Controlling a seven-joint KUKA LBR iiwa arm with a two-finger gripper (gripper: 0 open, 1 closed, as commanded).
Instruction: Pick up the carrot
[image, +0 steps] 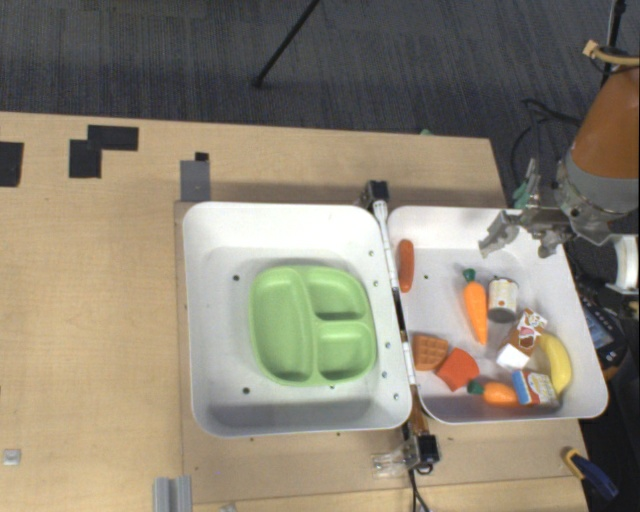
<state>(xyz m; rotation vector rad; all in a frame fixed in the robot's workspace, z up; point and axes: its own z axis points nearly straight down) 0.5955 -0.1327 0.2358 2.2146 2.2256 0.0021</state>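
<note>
The carrot (476, 311) lies in the right bin (440, 232), orange with a green top that points to the far side. It rests lengthwise just left of a small grey can (502, 298). My gripper (520, 242) hovers over the bin's far right corner, above and to the right of the carrot and apart from it. It is open and its two grey fingers (494, 240) are spread with nothing between them.
The right bin also holds a red sausage (406, 264), a waffle (432, 350), a red-orange wedge (458, 368), a banana (556, 362), small cartons (528, 325) and a short orange piece with a green tip (497, 393). A green divided plate (312, 322) sits in the left bin (215, 260).
</note>
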